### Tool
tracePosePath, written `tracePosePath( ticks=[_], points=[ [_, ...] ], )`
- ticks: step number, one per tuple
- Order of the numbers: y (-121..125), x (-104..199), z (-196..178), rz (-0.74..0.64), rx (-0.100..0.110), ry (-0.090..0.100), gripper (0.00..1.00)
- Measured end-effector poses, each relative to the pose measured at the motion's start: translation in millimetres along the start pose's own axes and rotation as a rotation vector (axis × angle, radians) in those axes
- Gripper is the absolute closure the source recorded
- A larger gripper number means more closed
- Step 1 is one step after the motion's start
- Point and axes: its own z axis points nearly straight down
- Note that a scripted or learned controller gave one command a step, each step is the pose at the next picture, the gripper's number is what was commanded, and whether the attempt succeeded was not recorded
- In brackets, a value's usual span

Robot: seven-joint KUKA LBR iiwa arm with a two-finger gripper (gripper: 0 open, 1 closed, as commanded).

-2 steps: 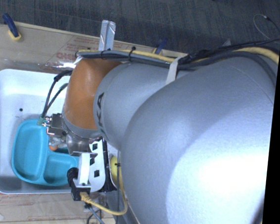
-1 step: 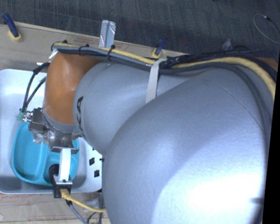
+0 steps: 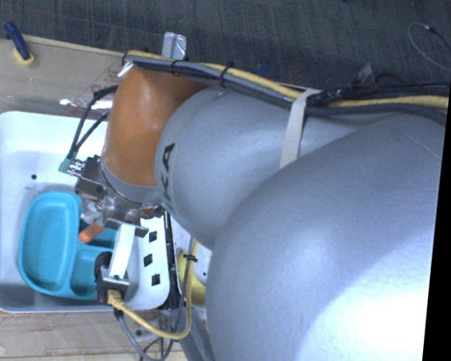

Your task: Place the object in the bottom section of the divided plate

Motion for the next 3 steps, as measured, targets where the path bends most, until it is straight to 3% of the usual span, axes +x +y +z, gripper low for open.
tracePosePath(
  ticks=[1,2,3],
  points=[
    [-8.8,9.9,109.3,-0.092,0.004,-0.002,1.00],
    [8.8,-55.9,141.8,0.229,0.011,0.003,1.00],
    [-13.7,29.0,25.2,0.199,0.002,0.001,1.00]
  ],
)
